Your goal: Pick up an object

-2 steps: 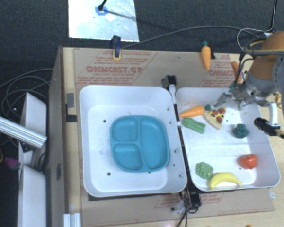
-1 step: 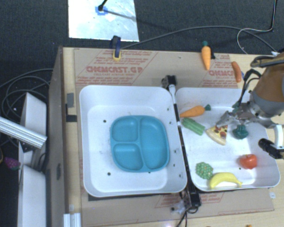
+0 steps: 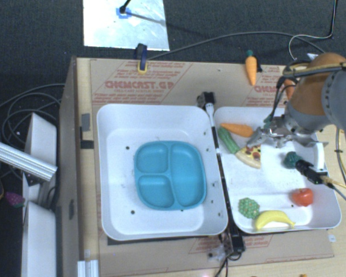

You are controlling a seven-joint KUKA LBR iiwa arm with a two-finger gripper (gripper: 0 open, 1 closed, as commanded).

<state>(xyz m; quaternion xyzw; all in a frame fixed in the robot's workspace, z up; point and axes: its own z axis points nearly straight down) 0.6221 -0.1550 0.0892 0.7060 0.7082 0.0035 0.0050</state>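
Note:
The right bin holds several toy foods: an orange carrot and a green cucumber at its far left, a pizza slice just in front of them, a dark green piece, a red tomato, green grapes and a yellow banana near the front. My gripper hangs low over the bin's far part, right above the pizza slice's far edge and beside the carrot's tip. Nothing is visibly lifted.
The left bin holds a blue divided plate. A second toy carrot lies on the cardboard behind the bins. A black clip sits where the two bins meet at the back. Cables trail from the arm at the right.

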